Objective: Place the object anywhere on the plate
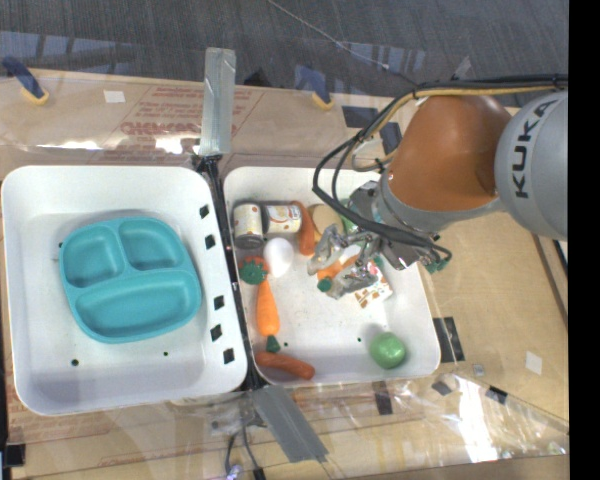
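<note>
From my seat I see the claw (348, 260) low in the right bin (420, 313), toward its upper right part, with the grey arm (535, 168) and its orange band (445, 153) reaching in from the right. I cannot tell how the claw stands or whether it grips anything; it sits in a clutter of small items, an orange piece (329, 268) right at its tips and a printed packet (372, 286) just below it. Which item is the target I cannot say. Left of the claw lie a tin can (248, 222) on its side, a white egg (278, 256) and a carrot (267, 311) pointing down the bin. A green round thing (387, 350) rests near the lower right corner, well apart from the claw, and a sausage-like piece (286, 366) lies along the bottom wall. The teal plate (130, 276), with three compartments, sits in the left bin (40, 368) on the tabletop (100, 108), nothing on it
</note>
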`<state>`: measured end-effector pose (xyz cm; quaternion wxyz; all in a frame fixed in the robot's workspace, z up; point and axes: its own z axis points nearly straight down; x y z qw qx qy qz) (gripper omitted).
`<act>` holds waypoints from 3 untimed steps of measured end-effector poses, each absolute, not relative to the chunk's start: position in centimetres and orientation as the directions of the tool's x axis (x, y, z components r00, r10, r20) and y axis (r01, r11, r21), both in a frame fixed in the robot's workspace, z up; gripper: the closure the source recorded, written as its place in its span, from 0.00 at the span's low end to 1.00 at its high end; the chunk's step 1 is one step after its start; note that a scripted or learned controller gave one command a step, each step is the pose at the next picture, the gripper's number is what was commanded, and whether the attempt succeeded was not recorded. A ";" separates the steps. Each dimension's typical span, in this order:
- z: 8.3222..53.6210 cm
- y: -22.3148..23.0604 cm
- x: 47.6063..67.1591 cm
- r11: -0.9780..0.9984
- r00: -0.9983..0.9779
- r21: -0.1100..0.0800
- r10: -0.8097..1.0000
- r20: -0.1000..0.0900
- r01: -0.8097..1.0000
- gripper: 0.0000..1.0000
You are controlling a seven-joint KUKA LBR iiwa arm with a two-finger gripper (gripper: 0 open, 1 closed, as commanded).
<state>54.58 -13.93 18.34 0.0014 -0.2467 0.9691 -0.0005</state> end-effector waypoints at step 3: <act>21.7 0.5 52.0 0.702 -0.702 0.002 -0.712 0.002 -0.712 1.00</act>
